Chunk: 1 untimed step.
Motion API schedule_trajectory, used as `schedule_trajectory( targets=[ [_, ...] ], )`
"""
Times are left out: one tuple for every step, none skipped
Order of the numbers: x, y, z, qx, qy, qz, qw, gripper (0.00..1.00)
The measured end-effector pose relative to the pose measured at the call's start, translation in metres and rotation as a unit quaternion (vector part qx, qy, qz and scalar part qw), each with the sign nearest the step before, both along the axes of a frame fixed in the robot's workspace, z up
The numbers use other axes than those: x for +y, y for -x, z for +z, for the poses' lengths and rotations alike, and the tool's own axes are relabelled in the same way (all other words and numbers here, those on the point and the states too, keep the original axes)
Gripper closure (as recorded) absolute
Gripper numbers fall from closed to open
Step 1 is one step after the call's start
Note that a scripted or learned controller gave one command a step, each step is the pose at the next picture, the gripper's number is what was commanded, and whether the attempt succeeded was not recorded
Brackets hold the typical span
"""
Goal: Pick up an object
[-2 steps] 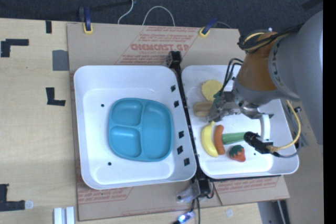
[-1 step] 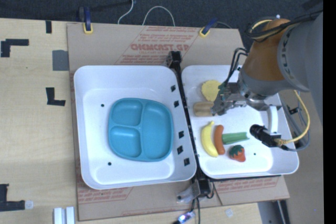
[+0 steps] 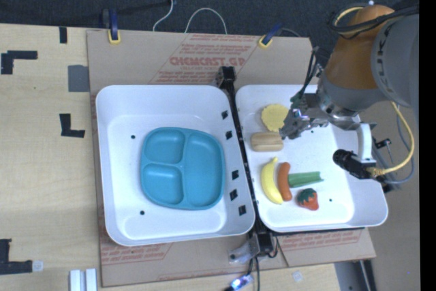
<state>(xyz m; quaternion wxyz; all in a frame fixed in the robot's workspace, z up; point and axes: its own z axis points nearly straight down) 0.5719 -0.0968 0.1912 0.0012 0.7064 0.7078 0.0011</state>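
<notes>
arm: we see the gripper (image 3: 294, 123) low in the right bin (image 3: 340, 215) | fingers: spread cannot be told | target: tan bread roll (image 3: 266, 142) just beside them, yellow disc (image 3: 275, 116) alongside | judgement: we read this as lining up for a grasp

Pale wood-grain tabletop (image 3: 41, 167) with black tape marks along its left side carries a brown printed cardboard sheet (image 3: 197, 58), pinned at its far edge by a blue-and-yellow clamp (image 3: 112, 29) on the left and another clamp (image 3: 270, 36) on the right. Two shallow white plastic bins sit side by side on the cardboard, touching along a black centre seam: left bin (image 3: 112, 105), right bin (image 3: 364, 211). A thin white cable loop (image 3: 206, 13) lies over the cardboard's far edge, and a small clear plastic piece (image 3: 82, 278) sits at the tabletop's near edge.
</notes>
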Motion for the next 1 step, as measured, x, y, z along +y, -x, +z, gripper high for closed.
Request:
schedule_trajectory(
  targets=[
    [-0.0056,0.0046,0.0458,0.000,0.0002,0.000,1.0000,1.00]
  ],
)
